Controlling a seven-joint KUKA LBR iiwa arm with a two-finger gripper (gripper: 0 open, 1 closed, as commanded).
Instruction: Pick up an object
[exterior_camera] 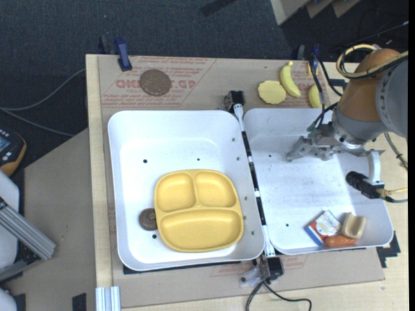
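White right bin [285,193], mostly bare floor, claw [310,146] near its far rim, spread uncertain.

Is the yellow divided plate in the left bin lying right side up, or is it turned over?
Right side up. The yellow plate lies flat in the left bin, its three hollow compartments facing up.

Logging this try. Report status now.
Gripper low over right white bin, nothing visibly held. Small packet cluster in its near corner. Yellow divided plastic tray in left bin.

Two white bins [123,173]; one yellow divided plate [196,210]; one banana [290,80]; two brown discs [154,81].
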